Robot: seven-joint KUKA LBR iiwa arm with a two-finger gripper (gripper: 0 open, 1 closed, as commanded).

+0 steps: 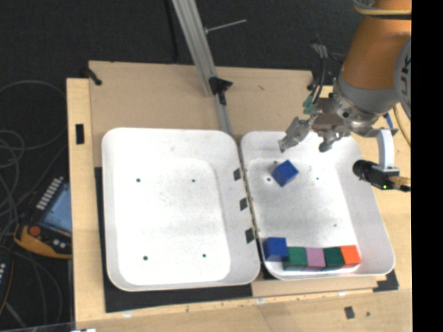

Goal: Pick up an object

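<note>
A blue cube (284,173) lies tilted on the floor of the right bin (315,213), near its back left. My gripper (306,142) hangs just behind and slightly right of the cube, over the bin's back edge. Its fingers are spread open with nothing between them. Along the bin's front wall stands a row of small blocks: blue (275,247), green (297,256), lilac (315,257), dark green (333,256) and orange (351,254).
The left bin (173,206) sits beside the right one, with clips on the shared rim. A slanted metal rail (201,47) rises from the bench behind the bins. A black fitting (370,171) sticks out at the right bin's right side.
</note>
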